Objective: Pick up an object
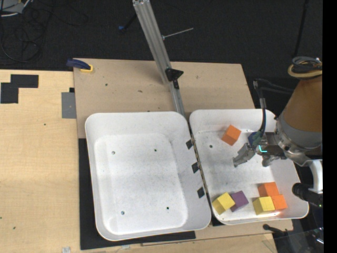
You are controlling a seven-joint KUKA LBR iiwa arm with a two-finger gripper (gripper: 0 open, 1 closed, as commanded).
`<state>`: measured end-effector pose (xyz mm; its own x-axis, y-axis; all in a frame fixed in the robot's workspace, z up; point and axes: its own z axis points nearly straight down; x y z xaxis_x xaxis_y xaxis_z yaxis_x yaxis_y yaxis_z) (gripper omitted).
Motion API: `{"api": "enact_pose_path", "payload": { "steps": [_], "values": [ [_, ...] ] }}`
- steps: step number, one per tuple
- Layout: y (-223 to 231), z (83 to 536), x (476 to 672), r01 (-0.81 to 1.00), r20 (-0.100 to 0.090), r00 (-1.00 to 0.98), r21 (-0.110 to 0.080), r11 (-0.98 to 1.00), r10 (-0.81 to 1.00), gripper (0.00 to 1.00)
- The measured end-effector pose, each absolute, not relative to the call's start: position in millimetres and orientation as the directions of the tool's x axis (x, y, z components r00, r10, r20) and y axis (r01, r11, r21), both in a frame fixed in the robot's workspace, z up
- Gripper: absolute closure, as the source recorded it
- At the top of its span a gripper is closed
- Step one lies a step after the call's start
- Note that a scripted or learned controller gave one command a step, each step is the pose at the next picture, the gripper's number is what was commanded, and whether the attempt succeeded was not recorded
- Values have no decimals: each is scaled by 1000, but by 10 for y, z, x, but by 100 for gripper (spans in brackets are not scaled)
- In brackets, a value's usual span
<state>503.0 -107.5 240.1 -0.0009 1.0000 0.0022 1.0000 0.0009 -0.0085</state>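
Observation:
Several small cubes lie in the right bin. An orange cube sits alone near the bin's far side. Along the near edge are a yellow cube touching a purple cube, and further right a second yellow cube pressed against two orange ones. My gripper hangs over the middle of the right bin, just right of and below the lone orange cube. Its fingers are spread open with nothing between them.
The left bin stands beside the right one, with black clips along the shared rim. A slanted aluminium bar rises behind the bins. A blue and yellow clamp sits at the board's far left corner.

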Motion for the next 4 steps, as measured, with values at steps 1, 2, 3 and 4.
{"api": "enact_pose_path", "payload": {
  "steps": [1, 2, 3, 4],
  "values": [
    [-1092, 2421, 5036, 1000, 1, 4, -3, -4, 1000, 0],
    [-1003, 1813, 5036, 1000, 2, 1, -10, -1, 1000, 0],
    [-1020, 1173, 5041, 1000, 3, 1, -11, -1, 1000, 0],
    [-1016, 921, 5045, 1000, 2, 2, -3, -2, 1000, 0]
  ]
}}
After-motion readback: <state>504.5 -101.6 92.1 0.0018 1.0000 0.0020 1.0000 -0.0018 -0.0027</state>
